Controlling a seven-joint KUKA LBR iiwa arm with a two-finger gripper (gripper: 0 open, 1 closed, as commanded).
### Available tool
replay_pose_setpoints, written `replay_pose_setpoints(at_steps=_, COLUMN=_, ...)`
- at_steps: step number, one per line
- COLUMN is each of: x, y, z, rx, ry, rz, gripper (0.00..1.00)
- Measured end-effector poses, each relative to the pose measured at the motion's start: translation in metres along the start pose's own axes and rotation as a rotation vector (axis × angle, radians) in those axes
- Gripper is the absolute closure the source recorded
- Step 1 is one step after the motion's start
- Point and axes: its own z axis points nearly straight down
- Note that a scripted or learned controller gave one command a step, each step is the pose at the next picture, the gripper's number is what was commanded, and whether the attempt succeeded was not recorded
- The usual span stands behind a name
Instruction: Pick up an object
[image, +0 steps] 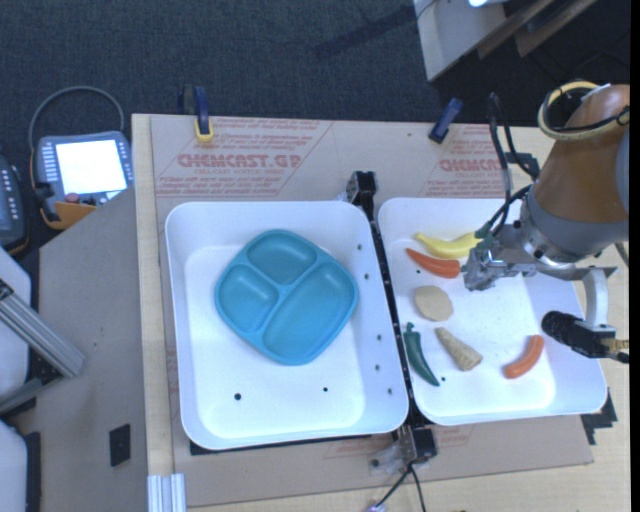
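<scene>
The two-finger gripper (478, 272) is seen low over the right white bin (575, 395); its state cannot be told. Just beside it lie a yellow banana (447, 243) and an orange carrot (433, 263). A blue divided plate (287, 295) sits in the left white bin (195, 330).

We see the grey arm (585, 190) reaching in from the right over the right bin's far edge, wrist angled downward, its gripper (478, 268) low near that bin's far-left corner.
</scene>
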Motion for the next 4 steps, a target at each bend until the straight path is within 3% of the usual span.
replay_pose_setpoints(at_steps=1, x=-0.003, y=0.003, z=-0.064, rx=-0.001, ry=0.0, rz=0.001, gripper=1.0)
replay_pose_setpoints(at_steps=2, x=0.05, y=-0.01, z=-0.053, rx=0.011, ry=0.005, rz=-0.003, gripper=1.0)
replay_pose_setpoints(at_steps=4, x=0.165, y=-0.008, z=-0.046, rx=0.008, ry=0.004, rz=-0.004, gripper=1.0)
